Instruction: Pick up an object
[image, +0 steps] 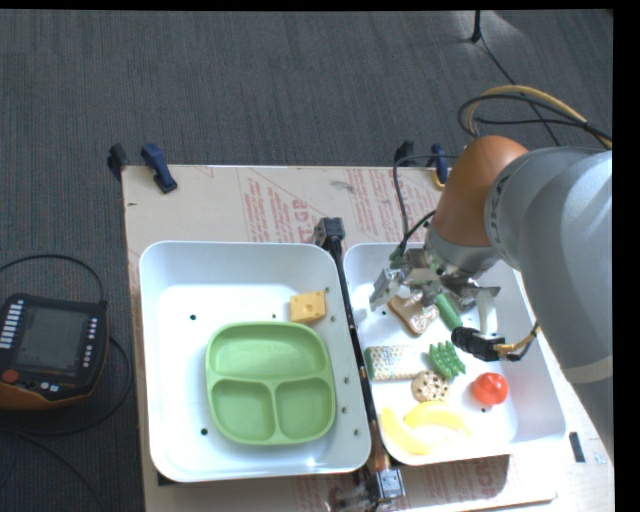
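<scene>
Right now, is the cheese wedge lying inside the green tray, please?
No, the cheese wedge lies on the bin floor beside the green tray.

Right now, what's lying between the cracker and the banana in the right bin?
In the camera view, a chocolate-chip cookie lies between the cracker above and the banana below, in the right bin.
</scene>
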